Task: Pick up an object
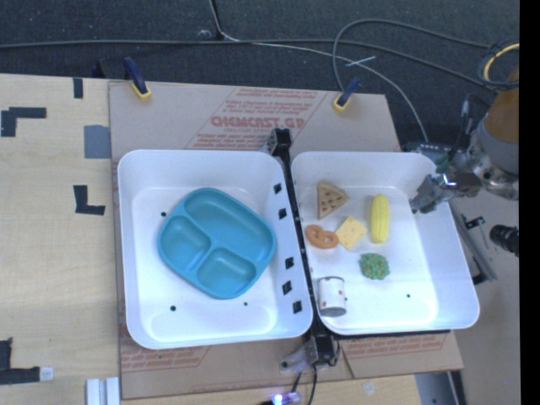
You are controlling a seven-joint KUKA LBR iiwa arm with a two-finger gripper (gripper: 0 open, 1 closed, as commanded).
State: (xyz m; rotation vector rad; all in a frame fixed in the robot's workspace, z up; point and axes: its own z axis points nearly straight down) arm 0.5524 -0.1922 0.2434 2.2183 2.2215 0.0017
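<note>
Hovering over the right rim of the right bin, the gripper [424,199] hangs from the grey arm [498,154] that reaches in from the right; whether it is open or closed cannot be told from this view, and nothing shows in its grasp.

Taking the bench from the left: the left bin [139,226] holds a blue divided plate [217,241], lying flat near its middle. A black divider with clips [291,234] runs between the two bins.

The right bin [439,294] holds the small objects. Nearest the divider lie a brown wedge like a pizza slice [330,198], an orange pretzel-like piece [321,237] below it, and a small white cup [331,295] on its side near the front. Further right sit a yellow cheese block [351,231], touching or just beside the pretzel piece, a green broccoli piece [374,266], and a yellow corn cob [380,218], the object nearest the gripper yet apart from it
</note>
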